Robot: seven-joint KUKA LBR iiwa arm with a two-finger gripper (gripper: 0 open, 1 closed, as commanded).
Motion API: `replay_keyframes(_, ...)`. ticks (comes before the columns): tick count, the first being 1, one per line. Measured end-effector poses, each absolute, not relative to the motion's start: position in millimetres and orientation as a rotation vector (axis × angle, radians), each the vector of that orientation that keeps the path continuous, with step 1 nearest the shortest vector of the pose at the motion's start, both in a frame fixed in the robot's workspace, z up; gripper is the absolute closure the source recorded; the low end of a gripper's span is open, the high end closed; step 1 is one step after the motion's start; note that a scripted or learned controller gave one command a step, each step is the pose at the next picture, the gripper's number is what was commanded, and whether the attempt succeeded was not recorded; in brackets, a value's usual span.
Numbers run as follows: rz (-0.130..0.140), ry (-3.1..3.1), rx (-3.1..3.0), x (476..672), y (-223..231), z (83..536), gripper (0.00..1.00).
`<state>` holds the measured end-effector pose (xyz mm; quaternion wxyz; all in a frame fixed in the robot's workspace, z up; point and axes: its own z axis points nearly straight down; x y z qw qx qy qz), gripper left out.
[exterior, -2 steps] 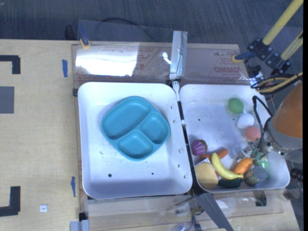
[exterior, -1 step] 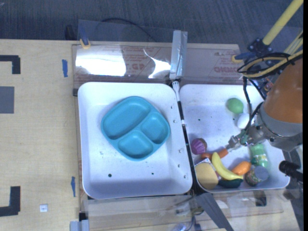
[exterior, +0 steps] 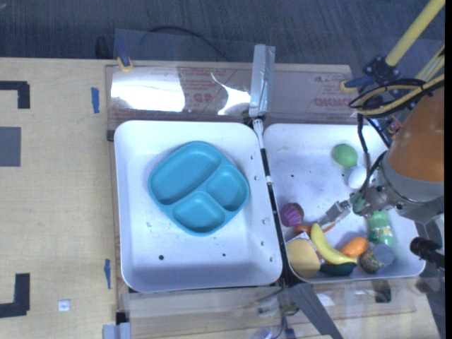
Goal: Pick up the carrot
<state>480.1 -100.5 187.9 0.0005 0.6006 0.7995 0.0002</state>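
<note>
Orange carrot [exterior: 354,246] lies at five o'clock from the gripper [exterior: 337,213], just beside the banana [exterior: 326,246]. Whether the gripper is wide or narrow, I cannot tell.

Grey arm [exterior: 417,179], orange band, black cables.

A blue divided plate [exterior: 200,186] sits mid-left bin [exterior: 134,260]. In the right bin [exterior: 304,143], a green ball [exterior: 345,154] lies at one o'clock; a banana [exterior: 328,246], a purple toy [exterior: 291,213] and a yellow toy [exterior: 302,256] cluster near six.
</note>
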Motion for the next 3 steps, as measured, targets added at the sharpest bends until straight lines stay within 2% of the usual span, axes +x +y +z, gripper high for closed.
replay_keyframes(1,-0.006,2.512,1.895,477.1,-157.9,117.5,0.0)
replay_keyframes(2,0.011,2.774,1.474,482.2,-181.0,87.7,0.0)
replay_keyframes(3,0.01,2.762,1.471,484.8,-182.6,99.3,1.0)
